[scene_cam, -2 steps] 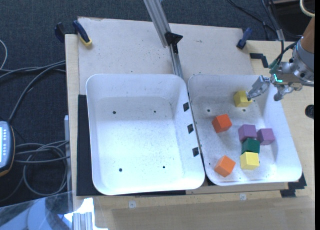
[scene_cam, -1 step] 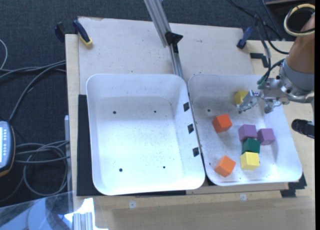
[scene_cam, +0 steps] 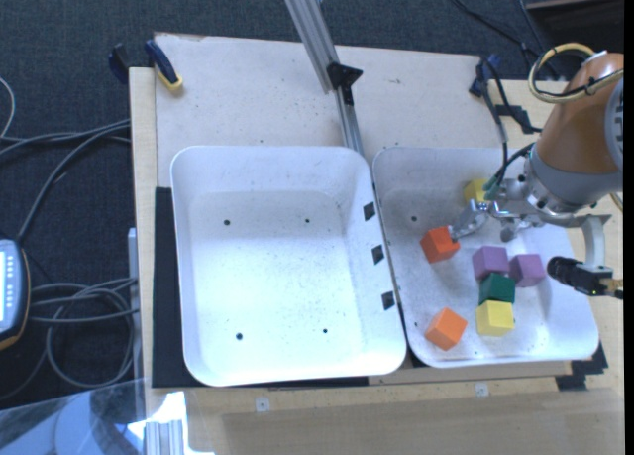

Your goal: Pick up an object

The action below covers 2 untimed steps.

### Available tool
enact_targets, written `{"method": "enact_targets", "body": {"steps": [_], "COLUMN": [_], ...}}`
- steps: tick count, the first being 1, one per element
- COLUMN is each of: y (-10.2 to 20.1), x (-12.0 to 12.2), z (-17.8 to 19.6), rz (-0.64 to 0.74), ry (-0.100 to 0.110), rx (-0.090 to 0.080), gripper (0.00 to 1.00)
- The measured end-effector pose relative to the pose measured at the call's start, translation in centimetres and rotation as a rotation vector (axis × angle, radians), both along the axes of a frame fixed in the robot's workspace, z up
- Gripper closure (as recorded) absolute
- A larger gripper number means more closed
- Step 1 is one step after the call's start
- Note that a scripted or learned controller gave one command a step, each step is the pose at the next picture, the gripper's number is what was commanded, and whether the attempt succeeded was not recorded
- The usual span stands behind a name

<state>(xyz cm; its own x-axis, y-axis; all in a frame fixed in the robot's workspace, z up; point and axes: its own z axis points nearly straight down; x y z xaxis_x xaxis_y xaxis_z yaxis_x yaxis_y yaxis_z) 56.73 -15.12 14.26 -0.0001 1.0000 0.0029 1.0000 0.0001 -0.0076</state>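
- We see the blocks lying in the right bin (scene_cam: 396, 180): a red-orange block (scene_cam: 439, 244) near the middle, two purple blocks (scene_cam: 490, 261) (scene_cam: 528, 269) side by side to its right, a green block (scene_cam: 497, 288) just below them touching a yellow block (scene_cam: 495, 318), and an orange block (scene_cam: 447, 328) near the front wall.
- Another yellow piece (scene_cam: 475, 190) peeks out beside the arm's wrist, partly hidden.
- The gripper (scene_cam: 464, 230) hangs low over the right bin, its tip just beside the red-orange block; we cannot tell how far apart the fingers stand or whether they grip anything.
- The left bin (scene_cam: 198, 170) sits alongside, its floor speckled with dark spots.
- Both bins rest on a pale desk (scene_cam: 258, 86), with a yellow-tipped clamp (scene_cam: 163, 66) at its far left corner and a metal rail (scene_cam: 312, 22) crossing the back.
- Around the desk we see dark carpet (scene_cam: 69, 7) with loose cables (scene_cam: 50, 146).
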Motion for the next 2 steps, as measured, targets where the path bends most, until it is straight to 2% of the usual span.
{"method": "enact_targets", "body": {"steps": [1,2], "y": [-0.1,-0.1], "x": [0.4,0.5], "z": [-2.6,-1.6], "rz": [0.001,0.0], "ry": [-0.018,-0.023], "rx": [-0.005,-0.004], "gripper": [0.0,1.0]}}
